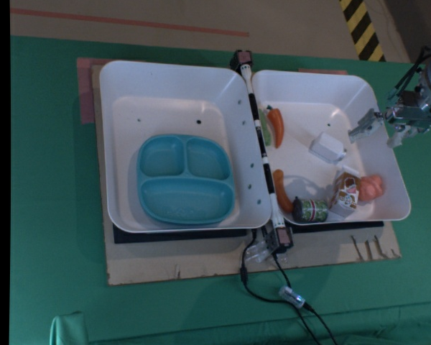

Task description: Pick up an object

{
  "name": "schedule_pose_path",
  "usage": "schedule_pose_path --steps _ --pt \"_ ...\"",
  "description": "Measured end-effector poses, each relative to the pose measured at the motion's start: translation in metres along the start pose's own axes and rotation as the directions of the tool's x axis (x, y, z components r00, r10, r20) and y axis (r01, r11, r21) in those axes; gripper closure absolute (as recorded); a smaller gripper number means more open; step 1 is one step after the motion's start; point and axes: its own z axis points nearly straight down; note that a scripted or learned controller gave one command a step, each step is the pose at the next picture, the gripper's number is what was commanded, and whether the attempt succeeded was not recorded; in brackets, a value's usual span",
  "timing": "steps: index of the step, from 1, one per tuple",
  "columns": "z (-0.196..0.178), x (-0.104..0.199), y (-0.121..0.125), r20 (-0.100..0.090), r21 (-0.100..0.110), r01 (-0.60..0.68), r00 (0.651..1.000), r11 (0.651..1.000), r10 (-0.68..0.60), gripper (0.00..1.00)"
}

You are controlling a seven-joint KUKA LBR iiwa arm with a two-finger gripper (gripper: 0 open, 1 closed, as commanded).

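your gripper [379, 128] sits over the right bin's [309, 85] right rim, fingers spread apart with nothing between them. the small white box [327, 148] lies just left of it on the bin floor. a carrot [276, 125] rests near the divider, a dark can [310, 209] along the front. the teal divided plate [185, 180] sits in the left bin [165, 81].

one fixed camera | high above bench [201, 293] | slanted downward | both bins in frame
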Motion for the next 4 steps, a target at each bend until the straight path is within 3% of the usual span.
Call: schedule_pose_path --steps 1,2,3,4 --pt "-0.009 0.001 0.048 0.003 -0.006 0.002 1.000 1.000 -0.002 0.00" --pt "0.034 -0.005 0.157 0.006 -0.005 0.002 1.000 1.000 -0.002 0.00" --pt "0.055 -0.008 0.194 0.006 -0.006 0.003 1.000 1.000 -0.003 0.00" --pt "0.034 -0.009 0.196 0.015 -0.022 -0.001 1.000 1.000 0.002 1.00"
